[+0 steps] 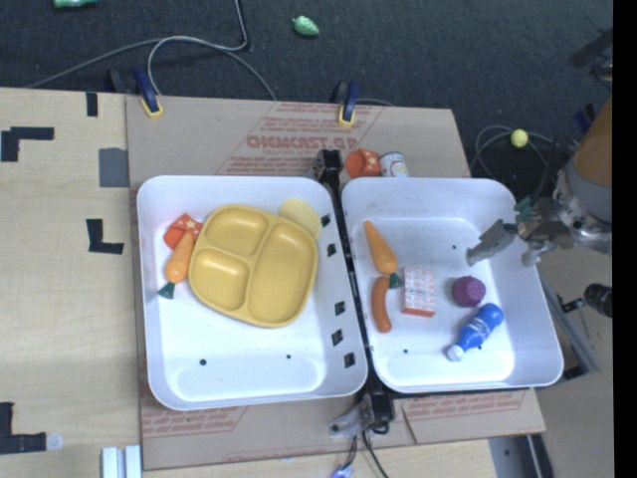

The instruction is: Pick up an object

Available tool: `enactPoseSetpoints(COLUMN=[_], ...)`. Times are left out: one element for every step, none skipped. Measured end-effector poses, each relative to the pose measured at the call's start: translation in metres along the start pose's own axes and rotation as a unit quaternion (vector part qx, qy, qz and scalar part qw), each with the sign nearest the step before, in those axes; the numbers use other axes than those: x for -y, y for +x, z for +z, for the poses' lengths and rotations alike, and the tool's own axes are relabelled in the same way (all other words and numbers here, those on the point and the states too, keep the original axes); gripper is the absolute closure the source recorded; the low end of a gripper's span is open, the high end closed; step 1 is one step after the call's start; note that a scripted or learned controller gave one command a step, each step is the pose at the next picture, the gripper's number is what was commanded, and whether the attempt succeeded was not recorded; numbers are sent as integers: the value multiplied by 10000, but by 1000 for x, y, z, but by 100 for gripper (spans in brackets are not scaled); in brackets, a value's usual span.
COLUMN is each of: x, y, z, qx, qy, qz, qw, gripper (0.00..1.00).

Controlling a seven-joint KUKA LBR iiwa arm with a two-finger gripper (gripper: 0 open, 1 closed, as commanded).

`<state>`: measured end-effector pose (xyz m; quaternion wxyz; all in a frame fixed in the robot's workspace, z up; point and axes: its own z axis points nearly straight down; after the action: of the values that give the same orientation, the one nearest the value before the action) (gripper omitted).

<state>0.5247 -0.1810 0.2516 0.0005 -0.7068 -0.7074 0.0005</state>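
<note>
Hovering over the right bin's far right side, the gripper carries nothing, and whether it is open or closed cannot be told. The purple ball lies nearest, just below and slightly left of it. The blue bottle sits just beyond the ball, its long axis slanting down-left. The box lies left of the ball. My guess: the ball is the easiest reach.
</note>
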Motion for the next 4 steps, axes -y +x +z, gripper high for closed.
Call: enactPoseSetpoints(x=[-13, -61, -91, -92], y=[81, 84, 82, 84], z=[120, 162, 162, 162], qx=[-10, 20, 11, 22], qy=[20, -39, -41, -45], qz=[-9, 6, -3, 3], qw=[10000, 10000, 10000, 10000], gripper=[0, 0, 0, 0])
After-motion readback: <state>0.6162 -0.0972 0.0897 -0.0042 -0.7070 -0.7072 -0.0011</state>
